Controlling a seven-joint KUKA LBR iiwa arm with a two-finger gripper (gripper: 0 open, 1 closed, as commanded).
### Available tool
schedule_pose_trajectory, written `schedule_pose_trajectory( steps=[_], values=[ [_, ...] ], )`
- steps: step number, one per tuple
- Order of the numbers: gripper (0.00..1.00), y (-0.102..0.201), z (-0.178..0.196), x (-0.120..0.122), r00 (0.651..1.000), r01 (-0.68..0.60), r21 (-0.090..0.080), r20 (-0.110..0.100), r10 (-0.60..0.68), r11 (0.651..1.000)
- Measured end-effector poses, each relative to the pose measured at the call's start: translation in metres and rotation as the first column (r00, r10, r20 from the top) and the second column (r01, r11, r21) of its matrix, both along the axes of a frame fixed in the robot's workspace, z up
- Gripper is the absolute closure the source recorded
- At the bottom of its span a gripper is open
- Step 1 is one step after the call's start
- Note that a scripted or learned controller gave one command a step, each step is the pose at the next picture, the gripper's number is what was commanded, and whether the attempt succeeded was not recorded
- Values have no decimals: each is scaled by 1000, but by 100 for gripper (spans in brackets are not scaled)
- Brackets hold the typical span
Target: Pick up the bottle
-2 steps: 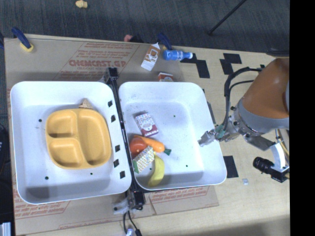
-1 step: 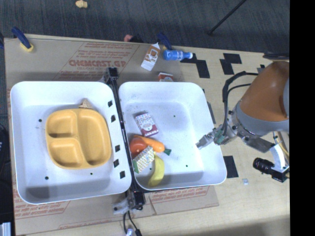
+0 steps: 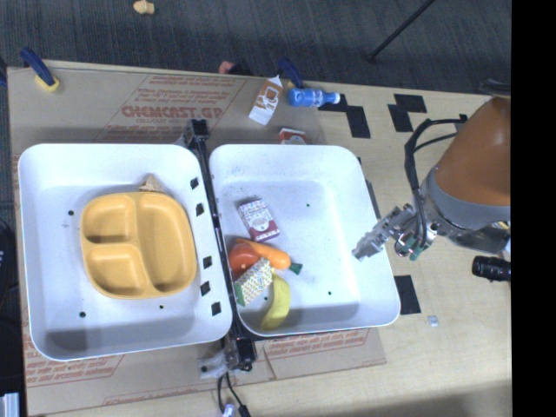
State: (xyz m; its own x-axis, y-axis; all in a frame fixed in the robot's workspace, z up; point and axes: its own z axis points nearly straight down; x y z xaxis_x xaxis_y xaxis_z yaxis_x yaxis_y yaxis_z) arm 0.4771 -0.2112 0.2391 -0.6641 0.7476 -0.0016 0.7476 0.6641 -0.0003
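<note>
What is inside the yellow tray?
Nothing can be seen in the yellow tray; its three sections look bare. Whatever is under it on the bin floor is covered.

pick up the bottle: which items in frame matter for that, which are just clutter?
In the job:
- blue bottle, lying on the bench beyond the right bin
- gripper, over the right bin's right edge

Lying about:
- yellow divided tray in the left bin
- red packet, carrot, banana in the right bin
- small carton beside the bottle

"CHEMCAST GP" is printed in red on the cardboard sheet [image 3: 174, 102] under the bins; its smaller lines cannot be read.
</note>
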Motion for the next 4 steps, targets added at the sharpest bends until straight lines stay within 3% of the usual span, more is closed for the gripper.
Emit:
schedule_pose_trajectory(
  steps=[1, 2, 3, 4],
  values=[
    [100, 0, -23, -1, 955, -296, 3, -3, 296, 955],
    [100, 0, -24, 0, 828, -561, 4, -3, 561, 828],
    [100, 1, -42, 0, 648, -761, 4, -2, 761, 648],
    [100, 1, -41, 7, 467, -884, 0, -1, 884, 467]
  ],
)
